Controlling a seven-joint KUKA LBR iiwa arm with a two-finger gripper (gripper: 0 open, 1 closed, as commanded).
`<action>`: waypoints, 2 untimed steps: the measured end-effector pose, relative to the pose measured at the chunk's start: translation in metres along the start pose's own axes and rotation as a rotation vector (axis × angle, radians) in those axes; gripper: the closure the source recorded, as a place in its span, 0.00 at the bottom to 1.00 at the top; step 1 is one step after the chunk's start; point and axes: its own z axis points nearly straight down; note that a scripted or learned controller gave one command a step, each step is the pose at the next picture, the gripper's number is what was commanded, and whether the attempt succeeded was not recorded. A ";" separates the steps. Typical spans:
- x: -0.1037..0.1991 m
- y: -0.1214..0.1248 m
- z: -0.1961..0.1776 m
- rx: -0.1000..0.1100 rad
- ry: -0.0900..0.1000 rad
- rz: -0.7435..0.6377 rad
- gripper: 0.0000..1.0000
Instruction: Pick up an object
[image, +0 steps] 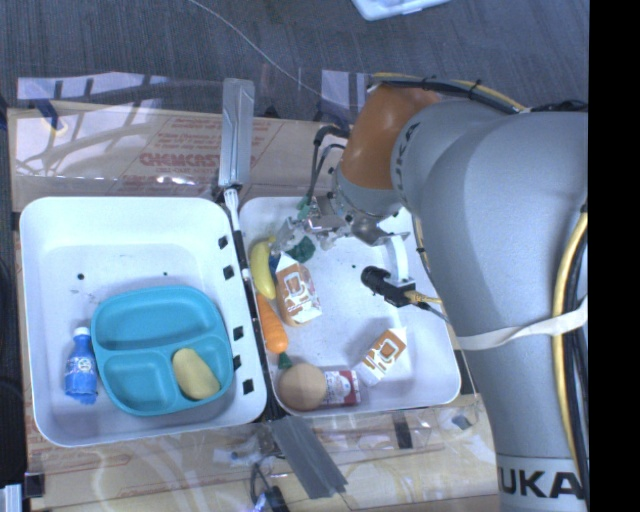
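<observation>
From the overhead camera, the arm (480, 200) is reaching in from the right and leaning over the right bin (430, 385), with its end effector (312, 228) hanging low at the bin's upper left. I cannot tell how the end effector is set or whether it has hold of anything; it is too small and cluttered there. Candidates are lying in this bin: a banana (261, 268) and a carrot (272, 325) along the left wall, a carton (297, 292) just below the end effector, a smaller carton (384, 353), a can (342, 387) and a round fruit (301, 386). The left bin (40, 250) is holding a blue tray (140, 330), a lemon (196, 373) and a bottle (81, 367). Judging from this, nothing is lifted yet; the grasp and raise are remaining.
</observation>
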 end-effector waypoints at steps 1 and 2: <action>0.007 0.004 0.003 -0.011 -0.010 -0.149 0.00; 0.009 0.004 -0.006 -0.009 -0.006 -0.153 1.00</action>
